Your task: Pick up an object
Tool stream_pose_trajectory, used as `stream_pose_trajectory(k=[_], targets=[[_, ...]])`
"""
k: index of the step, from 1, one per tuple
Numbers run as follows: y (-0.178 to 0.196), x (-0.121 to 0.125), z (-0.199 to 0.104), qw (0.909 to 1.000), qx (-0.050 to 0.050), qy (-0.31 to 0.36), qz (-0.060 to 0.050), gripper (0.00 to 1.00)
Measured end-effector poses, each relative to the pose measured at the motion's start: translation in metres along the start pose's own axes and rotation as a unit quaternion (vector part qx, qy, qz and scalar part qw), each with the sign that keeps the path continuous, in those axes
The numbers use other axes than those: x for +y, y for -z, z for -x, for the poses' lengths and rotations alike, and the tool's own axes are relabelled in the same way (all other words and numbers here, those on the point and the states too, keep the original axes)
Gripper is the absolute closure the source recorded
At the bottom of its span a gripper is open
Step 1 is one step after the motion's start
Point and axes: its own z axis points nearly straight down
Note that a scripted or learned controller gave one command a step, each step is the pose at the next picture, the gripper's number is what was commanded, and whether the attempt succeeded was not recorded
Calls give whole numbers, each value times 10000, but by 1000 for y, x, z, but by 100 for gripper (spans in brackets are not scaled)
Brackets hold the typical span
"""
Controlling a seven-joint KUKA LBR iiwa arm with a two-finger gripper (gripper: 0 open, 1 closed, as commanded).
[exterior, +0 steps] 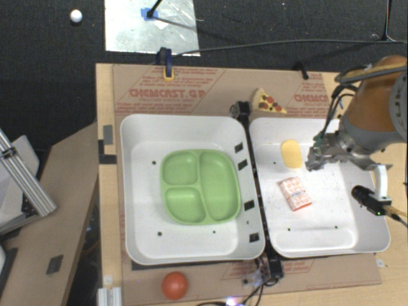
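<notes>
**Gripper down in the right bin, next to the yellow piece**

Starting at the front edge of the bench: there's a smooth, round orange-red ball (174, 285) sitting on the brown board just outside the left bin, close to its front wall.

Behind that, the left bin (137, 234) is a shallow white tray with rounded corners, and it's got a pale green divided plate (200, 186) lying flat in the middle, glossy plastic with three compartments.

The right bin (319, 244) is the same kind of white tray, its floor a bit speckled. In it there's a small rectangular packet (295, 192) with a red-and-white print, lying flat and skewed, roughly mid-bin. Just behind it is a soft-looking yellow rounded block (291, 153), matte, near the bin's back left.

The gripper (317, 157) hangs just beside that yellow block, on its right, low over the bin floor. Honestly can't tell how the claw stands, it's a dark metallic cluster from this angle. The grey arm with its orange band (376, 101) comes in from the right.

Farther back, a wedge-shaped pizza slice toy (268, 102) lies on the printed cardboard behind the bins. Beyond that, a crinkly silver sheet (151, 18) on the dark floor, and a small white ball (76, 16).
</notes>
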Motion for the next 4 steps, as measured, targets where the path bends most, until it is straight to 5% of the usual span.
stream_pose_trajectory(k=[1, 2, 4], targets=[[64, -1, 4, 10000, -2, 19, 10, 100], [81, 0, 4, 10000, 7, 21, -16, 100], [85, 27, -95, 10000, 21, 47, -18, 100]])
